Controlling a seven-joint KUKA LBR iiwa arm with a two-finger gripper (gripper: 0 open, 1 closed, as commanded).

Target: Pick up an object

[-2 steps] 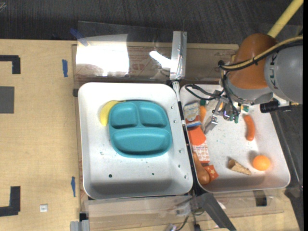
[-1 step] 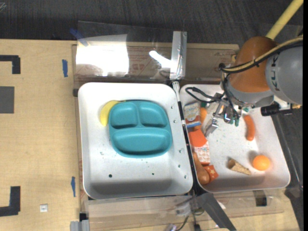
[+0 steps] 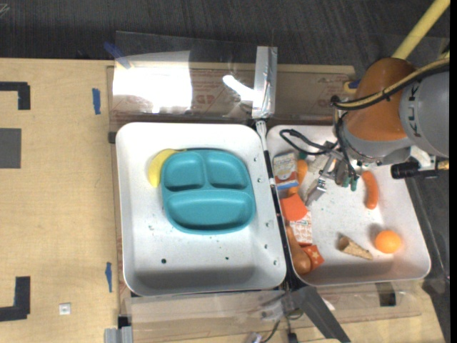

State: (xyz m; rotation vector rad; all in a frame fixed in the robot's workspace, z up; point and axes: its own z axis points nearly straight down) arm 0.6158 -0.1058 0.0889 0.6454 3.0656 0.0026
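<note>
Hand (image 3: 323,179) poised low in right white shallow bin (image 3: 410,259), nothing gripped; finger state cannot be told. Orange-and-white flat packet (image 3: 296,219) located just below-left of hand, long axis near-vertical.

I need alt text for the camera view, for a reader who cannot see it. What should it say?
A grey robot arm reaches from the right, its gripper low over the right bin, which holds small food items, among them an orange ball and a sausage. The left bin holds a teal divided plate lying over a yellow thing.
</note>
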